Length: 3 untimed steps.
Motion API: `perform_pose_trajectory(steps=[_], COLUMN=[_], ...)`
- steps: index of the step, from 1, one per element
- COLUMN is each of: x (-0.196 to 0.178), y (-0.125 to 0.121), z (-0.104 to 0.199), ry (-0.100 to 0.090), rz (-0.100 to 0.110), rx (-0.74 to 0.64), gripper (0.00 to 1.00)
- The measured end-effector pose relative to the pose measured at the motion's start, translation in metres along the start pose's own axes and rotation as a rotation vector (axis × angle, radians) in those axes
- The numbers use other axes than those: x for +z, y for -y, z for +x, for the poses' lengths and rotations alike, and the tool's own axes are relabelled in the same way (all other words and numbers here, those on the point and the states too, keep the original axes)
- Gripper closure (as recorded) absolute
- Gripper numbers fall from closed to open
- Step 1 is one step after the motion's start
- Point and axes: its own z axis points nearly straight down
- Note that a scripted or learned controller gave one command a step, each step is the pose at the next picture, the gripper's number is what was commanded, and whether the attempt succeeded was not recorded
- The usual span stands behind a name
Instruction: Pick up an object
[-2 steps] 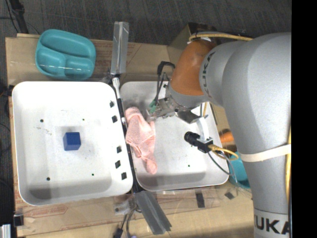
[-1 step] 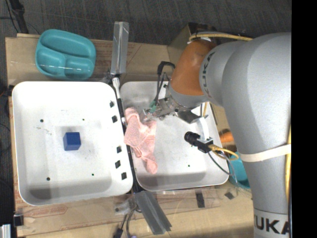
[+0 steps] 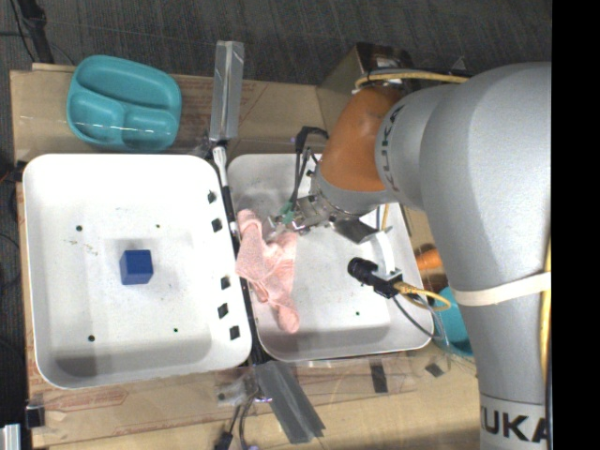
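Note:
A blue cube (image 3: pixel 137 266) lies in the left bin (image 3: pixel 56 195), left of its middle. A crumpled pink cloth (image 3: pixel 267 268) lies along the left side of the right bin (image 3: pixel 328 340), draped against the wall. My gripper (image 3: pixel 287 217) hangs over the right bin at the cloth's upper end, touching or just above it. The big grey arm with its orange band covers most of the right bin's far right side. Whether anything sits between the fingers is hidden.
A teal sectioned tray (image 3: pixel 124 101) lies on the bench beyond the left bin. A metal bar (image 3: pixel 225 87) stands along the divide between the bins. Something orange (image 3: pixel 429 258) and something teal (image 3: pixel 452 322) peek out past the right bin's right rim.

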Motion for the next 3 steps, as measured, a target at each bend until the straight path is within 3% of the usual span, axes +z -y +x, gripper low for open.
perform_pose_trajectory(steps=[1,2,3], x=[-0.010,-0.011,0.000], y=[-0.001,0.000,0.025], z=[-0.001,-0.001,-0.029], ry=[0.000,0.002,-0.002], rz=[-0.001,0.000,0.000], rx=[-0.003,-0.002,-0.029], gripper=[1.00,0.00,0.00])
